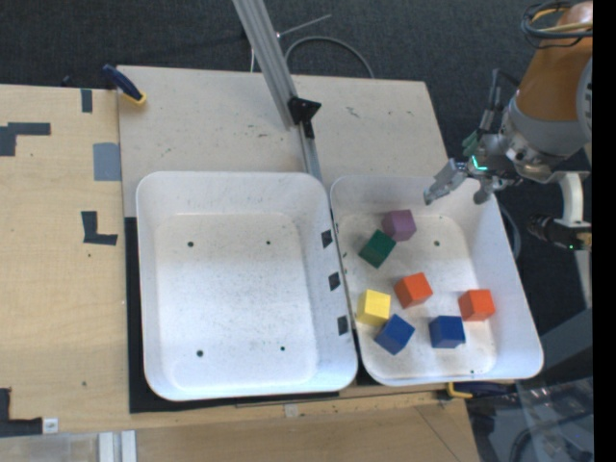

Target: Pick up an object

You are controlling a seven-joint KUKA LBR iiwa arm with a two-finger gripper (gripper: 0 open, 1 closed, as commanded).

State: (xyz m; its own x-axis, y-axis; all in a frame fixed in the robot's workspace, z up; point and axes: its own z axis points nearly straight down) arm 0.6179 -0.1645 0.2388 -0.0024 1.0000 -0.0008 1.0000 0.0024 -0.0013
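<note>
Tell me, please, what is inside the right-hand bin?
The right bin holds seven blocks: purple, green, yellow, two orange and two blue. The gripper sits over its far rim, hiding a little floor there.

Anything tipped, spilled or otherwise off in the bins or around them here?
Nothing stands out. The seven cubes, among them the purple cube and green cube, all sit inside the right bin, scattered loosely, none on a rim. The gripper is open above that bin's far edge, holding nothing.
</note>
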